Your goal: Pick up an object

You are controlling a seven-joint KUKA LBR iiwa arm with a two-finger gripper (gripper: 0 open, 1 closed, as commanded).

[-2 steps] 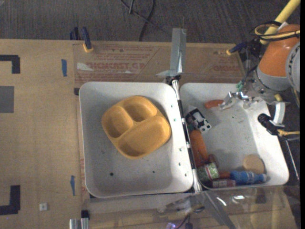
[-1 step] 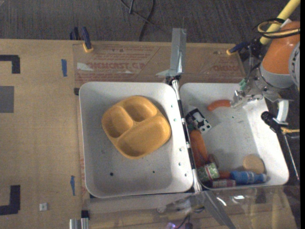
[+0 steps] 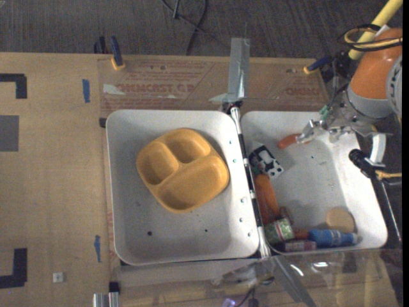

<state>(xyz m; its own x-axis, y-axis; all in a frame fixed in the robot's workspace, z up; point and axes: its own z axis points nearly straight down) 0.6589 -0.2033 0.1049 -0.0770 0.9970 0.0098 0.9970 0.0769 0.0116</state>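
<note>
My gripper [image 3: 312, 132] hangs over the back of the right bin [image 3: 319, 171], reaching in from the right below the orange band [image 3: 377, 69] of the arm. A small orange-red object [image 3: 287, 141] lies right at the gripper's tip, touching or nearly touching it; whether it is gripped cannot be made out. Along the bin's left wall sit a black-and-white item [image 3: 267, 160] and a long orange piece [image 3: 266, 197]. Near the front are a green can [image 3: 279, 229], a blue bottle [image 3: 332, 237] and a tan round object [image 3: 340, 219].
The left bin [image 3: 128, 222] holds a yellow divided plate [image 3: 182, 169]. A metal divider [image 3: 246, 171] separates the two bins. A black part of the arm [image 3: 361, 162] overhangs the right bin's right rim. Cardboard bench surface [image 3: 51, 171] lies to the left.
</note>
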